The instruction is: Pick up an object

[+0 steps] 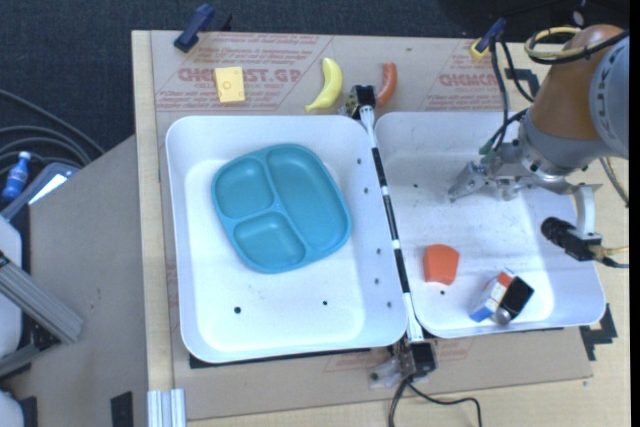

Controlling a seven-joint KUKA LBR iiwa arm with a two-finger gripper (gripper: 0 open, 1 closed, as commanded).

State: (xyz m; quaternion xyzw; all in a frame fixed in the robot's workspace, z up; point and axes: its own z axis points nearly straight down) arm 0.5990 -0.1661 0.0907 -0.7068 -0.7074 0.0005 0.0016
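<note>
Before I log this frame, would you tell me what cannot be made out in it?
- Gripper: its tips are too small and blurred against the right bin to tell their state, or whether they touch the floor.
- Small block: too small to identify; blue, white and black parts only.
- Orange cup: its opening cannot be judged from this slant.
- Arm: cut off by the right edge.
- Yellow tag: its marking is too small.
</note>
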